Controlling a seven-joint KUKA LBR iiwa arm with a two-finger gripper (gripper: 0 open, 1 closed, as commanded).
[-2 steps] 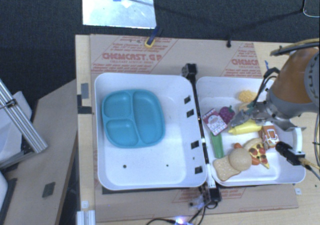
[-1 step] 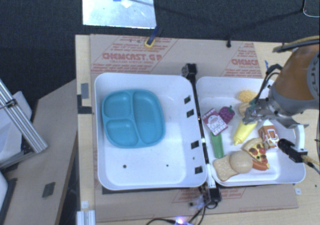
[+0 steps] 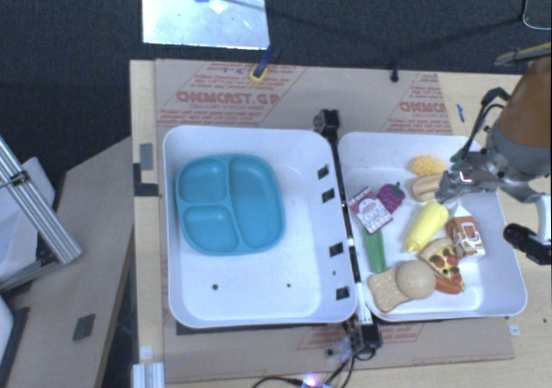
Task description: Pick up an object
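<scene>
The right bin (image 3: 504,296) is crowded with toy food. A yellow banana-like piece (image 3: 427,225) lies at a slant near its middle, with a pale bread roll (image 3: 426,185) and a yellow corn-like lump (image 3: 425,165) above it toward the far wall. To the left sit a purple grape bunch (image 3: 392,197), a small pink-and-white packet (image 3: 371,209) and a green stick (image 3: 376,250). Along the near side lie a slice of bread (image 3: 386,291), a round tan bun (image 3: 415,278) touching it, a pizza slice (image 3: 443,259) and a small red-and-white carton (image 3: 467,235). The gripper (image 3: 454,185) is low over the bin's upper right part, just beside the roll and above the banana's upper end; at this slant and size its tips blur into the toys, so whether the claw is released or clenched cannot be told, and nothing is seen between them. The grey arm with its orange band (image 3: 526,110) is cut off at the right edge. The left bin (image 3: 198,309) holds a blue divided plate (image 3: 229,204), well apart from the gripper. Black clips (image 3: 333,222) line the seam between the bins.
</scene>
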